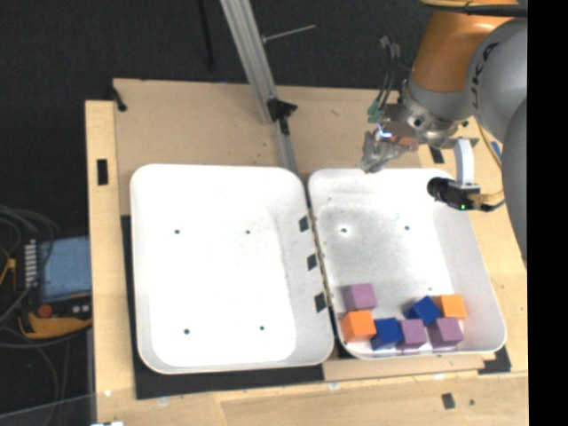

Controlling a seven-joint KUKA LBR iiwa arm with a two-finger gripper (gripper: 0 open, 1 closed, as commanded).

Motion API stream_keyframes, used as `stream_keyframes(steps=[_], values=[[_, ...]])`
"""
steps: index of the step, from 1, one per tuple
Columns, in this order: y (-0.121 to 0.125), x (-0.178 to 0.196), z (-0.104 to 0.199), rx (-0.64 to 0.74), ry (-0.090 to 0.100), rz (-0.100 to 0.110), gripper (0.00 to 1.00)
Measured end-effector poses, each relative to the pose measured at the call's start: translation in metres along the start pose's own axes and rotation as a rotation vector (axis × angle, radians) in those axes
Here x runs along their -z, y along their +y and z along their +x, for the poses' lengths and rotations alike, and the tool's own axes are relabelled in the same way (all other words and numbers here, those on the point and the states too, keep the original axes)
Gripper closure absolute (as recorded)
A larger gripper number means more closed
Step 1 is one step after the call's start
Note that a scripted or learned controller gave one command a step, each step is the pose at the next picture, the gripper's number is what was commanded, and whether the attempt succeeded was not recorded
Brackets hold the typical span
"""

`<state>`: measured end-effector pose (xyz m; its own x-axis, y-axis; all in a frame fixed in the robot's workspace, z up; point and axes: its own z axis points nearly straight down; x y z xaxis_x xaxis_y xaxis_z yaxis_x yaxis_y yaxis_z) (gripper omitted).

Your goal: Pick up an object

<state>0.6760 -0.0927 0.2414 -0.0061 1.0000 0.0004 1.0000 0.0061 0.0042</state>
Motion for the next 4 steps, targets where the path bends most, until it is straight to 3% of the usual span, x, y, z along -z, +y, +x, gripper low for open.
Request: stream_keyframes(steps=[2,4], values=[[-0.049,-0.013,0.098,0.0,0.0,0.006,1.0],[-0.115,0.004,0.182,0.001,0.002,0.006,1.0]])
